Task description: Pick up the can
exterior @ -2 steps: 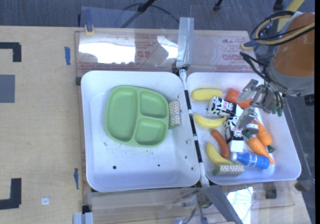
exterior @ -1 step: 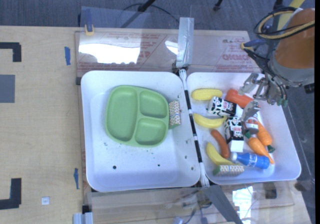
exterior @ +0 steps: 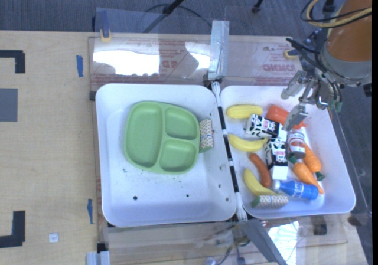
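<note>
Camera view: two-finger metal gripper hangs over the right white bin, upper area, above an orange block; finger spacing cannot be told. Small red-and-white can lies mid-bin among yellow bananas and carrots. Left white bin holds a green divided plate.

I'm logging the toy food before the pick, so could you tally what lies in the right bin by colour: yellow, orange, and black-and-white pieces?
Yellow bananas: 3
Orange carrots: 2
Black-and-white cow-print pieces: 2
Total: 7
</note>
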Tool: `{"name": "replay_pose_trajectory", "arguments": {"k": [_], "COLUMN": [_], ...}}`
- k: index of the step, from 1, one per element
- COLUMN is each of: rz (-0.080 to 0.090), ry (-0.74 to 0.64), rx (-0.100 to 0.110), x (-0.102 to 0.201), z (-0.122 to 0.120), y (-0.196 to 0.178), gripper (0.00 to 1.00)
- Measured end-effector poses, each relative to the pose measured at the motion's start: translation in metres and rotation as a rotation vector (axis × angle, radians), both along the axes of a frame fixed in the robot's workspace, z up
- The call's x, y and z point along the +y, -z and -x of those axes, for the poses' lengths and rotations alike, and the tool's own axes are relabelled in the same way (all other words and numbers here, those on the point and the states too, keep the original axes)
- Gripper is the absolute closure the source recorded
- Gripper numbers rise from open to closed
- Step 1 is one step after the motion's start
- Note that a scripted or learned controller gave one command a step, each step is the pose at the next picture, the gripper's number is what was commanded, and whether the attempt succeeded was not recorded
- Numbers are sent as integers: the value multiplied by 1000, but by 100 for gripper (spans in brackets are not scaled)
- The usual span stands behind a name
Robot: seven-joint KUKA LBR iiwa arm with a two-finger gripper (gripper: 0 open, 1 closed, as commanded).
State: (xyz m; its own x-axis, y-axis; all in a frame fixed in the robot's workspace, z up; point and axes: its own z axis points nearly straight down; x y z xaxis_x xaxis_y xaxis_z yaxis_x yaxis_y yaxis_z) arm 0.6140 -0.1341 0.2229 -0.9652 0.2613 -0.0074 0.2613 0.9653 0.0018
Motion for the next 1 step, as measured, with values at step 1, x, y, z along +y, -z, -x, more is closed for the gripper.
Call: {"name": "replay_pose_trajectory", "arguments": {"k": [1], "rz": [-1], "ry": [-29], "rx": [4], "x": [18], "z": [15], "y": [60], "gripper": [0]}}
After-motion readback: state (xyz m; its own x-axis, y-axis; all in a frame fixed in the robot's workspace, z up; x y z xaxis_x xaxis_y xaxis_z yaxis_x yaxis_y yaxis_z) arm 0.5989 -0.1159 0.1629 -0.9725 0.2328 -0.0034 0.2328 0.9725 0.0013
